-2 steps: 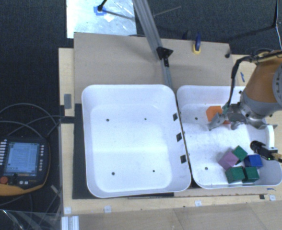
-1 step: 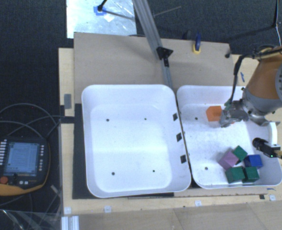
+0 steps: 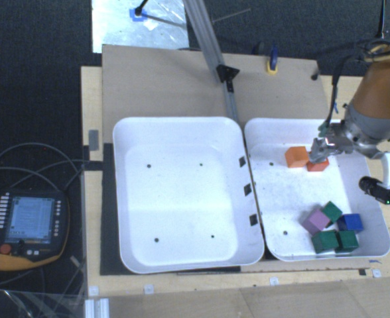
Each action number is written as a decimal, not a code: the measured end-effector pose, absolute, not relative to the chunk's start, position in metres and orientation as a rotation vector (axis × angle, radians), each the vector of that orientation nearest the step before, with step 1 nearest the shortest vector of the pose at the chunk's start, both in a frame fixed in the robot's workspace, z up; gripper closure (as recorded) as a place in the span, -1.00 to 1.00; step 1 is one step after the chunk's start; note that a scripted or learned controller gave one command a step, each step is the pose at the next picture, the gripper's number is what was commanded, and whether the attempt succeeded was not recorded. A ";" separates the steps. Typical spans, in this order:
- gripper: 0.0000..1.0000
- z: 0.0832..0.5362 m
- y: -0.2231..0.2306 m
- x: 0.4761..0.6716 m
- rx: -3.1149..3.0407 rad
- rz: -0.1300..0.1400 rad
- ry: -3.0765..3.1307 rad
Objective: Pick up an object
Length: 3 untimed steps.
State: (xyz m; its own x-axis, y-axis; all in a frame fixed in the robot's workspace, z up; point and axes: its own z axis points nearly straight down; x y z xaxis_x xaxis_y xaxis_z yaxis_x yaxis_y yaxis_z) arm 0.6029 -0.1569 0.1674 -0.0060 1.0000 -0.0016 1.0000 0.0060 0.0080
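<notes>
Over the right bin I see my arm reaching in from the right, its orange band above the wrist and the gripper lowered toward the far part of that bin. The gripper sits right at two orange blocks: one orange block lies just to its left, and a smaller red-orange block lies directly beneath the tip, touching or nearly touching it. From this slanted view I cannot tell whether the gripper is open or closed, and I cannot confirm that either block is gripped.

Toward the near right corner of the same bin I count a cluster of blocks packed close together: a purple block, a green block just beyond it, a blue block to the right, and two dark green blocks nearest the rim.

To the left, the second white bin sits edge to edge with the right one. Off the bench at the far left, a teach pendant with a lit screen rests on the dark floor, cables looping around it.
</notes>
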 end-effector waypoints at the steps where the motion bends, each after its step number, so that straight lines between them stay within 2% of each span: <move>1: 1.00 0.221 -0.157 0.605 2.210 0.007 2.222; 3: 1.00 0.225 -0.048 0.605 2.210 0.005 2.233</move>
